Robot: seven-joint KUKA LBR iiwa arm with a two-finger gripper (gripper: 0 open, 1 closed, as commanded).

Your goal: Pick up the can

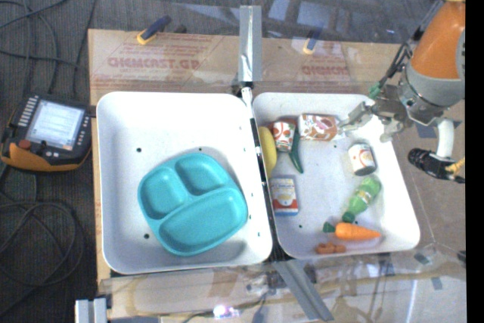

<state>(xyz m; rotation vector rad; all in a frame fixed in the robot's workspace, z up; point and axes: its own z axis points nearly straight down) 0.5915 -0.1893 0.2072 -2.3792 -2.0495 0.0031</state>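
The can [362, 158] lies on its side in the right bin [404, 234], near the far right wall. Jaws [372, 119] hang just above it, spread apart, holding nothing. Probably light, stiff, slick metal that rolls, so pinch across the round body

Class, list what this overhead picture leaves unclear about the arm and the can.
- Tool: small and blurred in the camera view, open or shut unreadable.
- Arm: cut off by the right edge.
- Can: label too small to read.
- Banana: partly behind the bin wall.
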